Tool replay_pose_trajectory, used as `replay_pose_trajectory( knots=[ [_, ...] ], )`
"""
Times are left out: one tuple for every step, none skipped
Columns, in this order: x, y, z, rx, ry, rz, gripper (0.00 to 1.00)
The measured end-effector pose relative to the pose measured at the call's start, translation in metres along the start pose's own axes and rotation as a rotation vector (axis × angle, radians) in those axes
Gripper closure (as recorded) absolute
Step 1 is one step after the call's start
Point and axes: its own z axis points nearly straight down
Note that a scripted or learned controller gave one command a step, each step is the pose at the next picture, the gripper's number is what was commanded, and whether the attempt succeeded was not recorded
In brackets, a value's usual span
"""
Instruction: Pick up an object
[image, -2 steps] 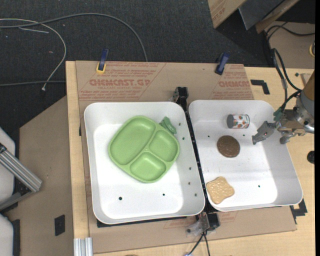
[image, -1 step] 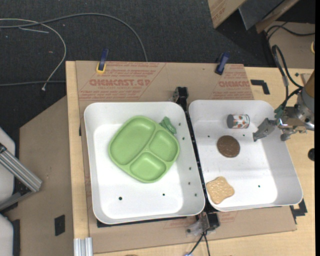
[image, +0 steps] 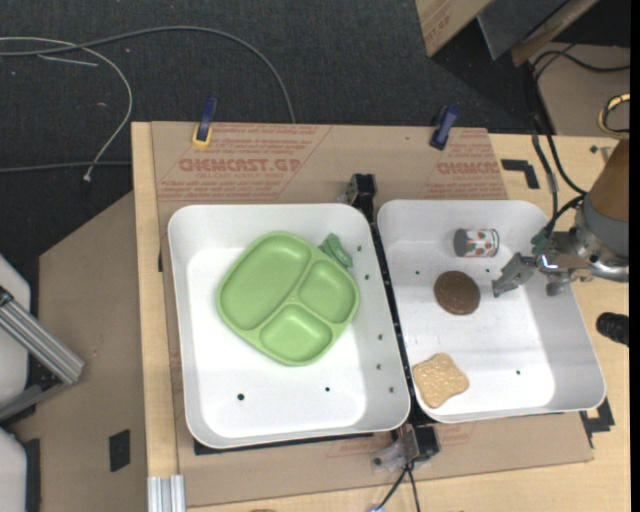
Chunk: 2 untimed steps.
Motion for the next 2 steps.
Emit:
replay_pose_trajectory(
  knots=[
    [0.009,-0.005,0.048,-0.005,-0.001,0.000,0.00],
    [0.009,-0.005,0.097,-0.002,0.000,0.000,0.00]
  ],
)
